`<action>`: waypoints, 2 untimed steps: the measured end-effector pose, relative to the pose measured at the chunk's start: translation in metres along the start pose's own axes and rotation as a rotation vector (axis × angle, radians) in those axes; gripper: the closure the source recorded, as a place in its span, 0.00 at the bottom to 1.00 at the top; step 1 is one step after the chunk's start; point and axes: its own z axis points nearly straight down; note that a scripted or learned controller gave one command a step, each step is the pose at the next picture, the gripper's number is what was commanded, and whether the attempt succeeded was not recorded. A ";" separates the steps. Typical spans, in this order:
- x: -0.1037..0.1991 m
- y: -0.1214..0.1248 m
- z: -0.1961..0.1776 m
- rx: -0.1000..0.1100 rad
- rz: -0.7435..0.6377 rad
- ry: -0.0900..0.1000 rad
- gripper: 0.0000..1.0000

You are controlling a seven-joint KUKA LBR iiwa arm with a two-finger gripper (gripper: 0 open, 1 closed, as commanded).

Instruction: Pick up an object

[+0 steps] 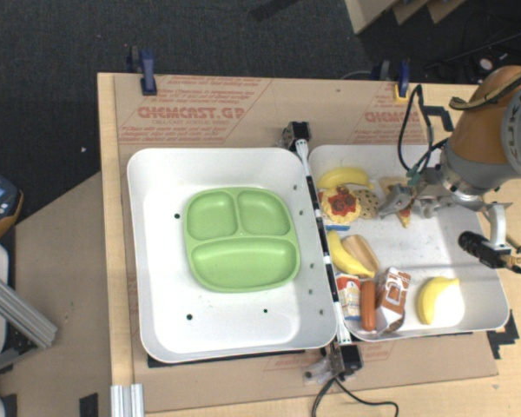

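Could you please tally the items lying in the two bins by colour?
Green: 1, the divided plate
Yellow: 3, two bananas and a lemon
Red or brown: 3, a pizza slice, a hot dog and a carton
Total: 7

Green divided plate in left bin, blue clamps
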 end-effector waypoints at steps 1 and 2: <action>-0.029 0.060 -0.001 0.010 -0.002 0.012 0.00; 0.036 0.018 -0.001 -0.004 -0.005 -0.004 0.00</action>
